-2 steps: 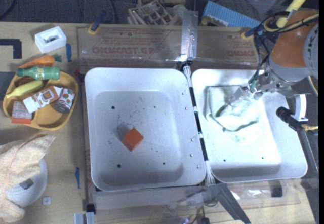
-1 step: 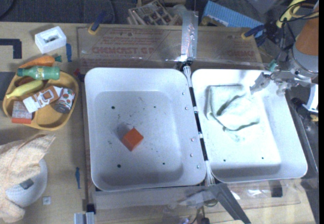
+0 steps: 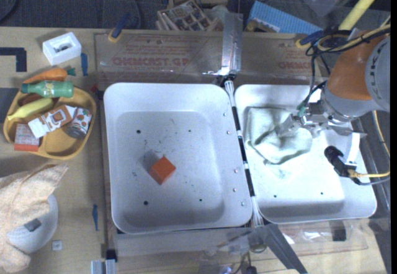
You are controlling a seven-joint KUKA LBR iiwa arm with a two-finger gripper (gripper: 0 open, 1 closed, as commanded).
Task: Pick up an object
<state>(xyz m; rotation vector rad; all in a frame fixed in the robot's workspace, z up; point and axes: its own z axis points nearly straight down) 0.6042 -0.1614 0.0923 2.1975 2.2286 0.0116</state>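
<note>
An orange block [image 3: 163,169] lies on the floor of the left bin [image 3: 124,105], slightly left of its middle. A crumpled pale cloth [image 3: 273,136] lies in the upper left part of the right bin [image 3: 347,201]. My gripper [image 3: 298,124] comes in from the right and is down at the cloth's right edge, touching or just above its folds. The grey arm with its orange band [image 3: 350,80] rises behind it at the right.
A yellow bowl [image 3: 46,145] of toy food with a green bottle stands on the bench at far left. A beige cloth and a grey bowl lie at lower left. A white box sits at upper left. Cables hang near the right bin's right rim.
</note>
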